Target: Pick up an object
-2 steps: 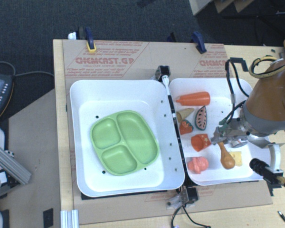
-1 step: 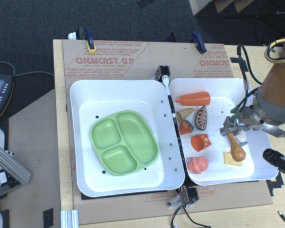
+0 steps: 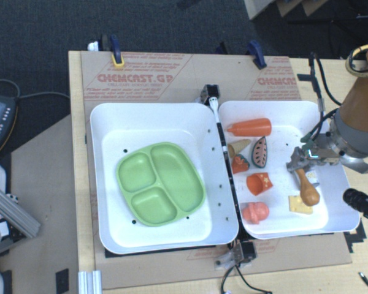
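The camera view is showing the grey arm with its orange band (image 3: pixel 357 106) reaching in from the right, its two-finger gripper (image 3: pixel 303 163) sitting low in the right white bin (image 3: pixel 276 109) just above a brown, club-shaped toy drumstick (image 3: pixel 306 187); whether it is pinching anything cannot be told. Beside the drumstick a pale yellow cheese wedge (image 3: pixel 300 204) is lying, with an orange carrot-like piece (image 3: pixel 249 127), a watermelon slice (image 3: pixel 259 152), a red block (image 3: pixel 259 183) and a pink lump (image 3: pixel 255 212) lying further left. The left white bin (image 3: pixel 110 121) is holding a green three-compartment plastic plate (image 3: pixel 160 183).
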`<state>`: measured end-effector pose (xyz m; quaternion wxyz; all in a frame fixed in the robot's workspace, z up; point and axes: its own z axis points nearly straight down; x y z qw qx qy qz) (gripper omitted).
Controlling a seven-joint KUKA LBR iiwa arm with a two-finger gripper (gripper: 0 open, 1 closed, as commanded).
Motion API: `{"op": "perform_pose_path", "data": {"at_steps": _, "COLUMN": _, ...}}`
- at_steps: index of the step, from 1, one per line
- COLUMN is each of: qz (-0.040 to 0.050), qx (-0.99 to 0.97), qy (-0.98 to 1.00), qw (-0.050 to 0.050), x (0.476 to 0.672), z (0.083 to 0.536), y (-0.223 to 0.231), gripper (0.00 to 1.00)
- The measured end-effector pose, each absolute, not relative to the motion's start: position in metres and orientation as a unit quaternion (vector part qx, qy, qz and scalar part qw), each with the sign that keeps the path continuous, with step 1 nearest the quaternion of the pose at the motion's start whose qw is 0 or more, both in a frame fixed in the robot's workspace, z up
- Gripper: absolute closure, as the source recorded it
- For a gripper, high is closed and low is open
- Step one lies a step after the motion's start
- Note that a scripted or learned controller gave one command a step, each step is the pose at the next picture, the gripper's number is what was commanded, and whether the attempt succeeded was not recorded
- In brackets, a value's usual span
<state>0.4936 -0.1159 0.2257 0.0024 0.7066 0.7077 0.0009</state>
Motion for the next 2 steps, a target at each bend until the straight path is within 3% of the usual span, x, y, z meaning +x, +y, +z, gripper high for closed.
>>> {"op": "perform_pose_path", "data": {"at_steps": 2, "qz": 0.0016, "qx": 0.705, "qy": 0.709, "qw": 0.001, "x": 0.538, "z": 0.241, "y": -0.025, "gripper": 1.0}}
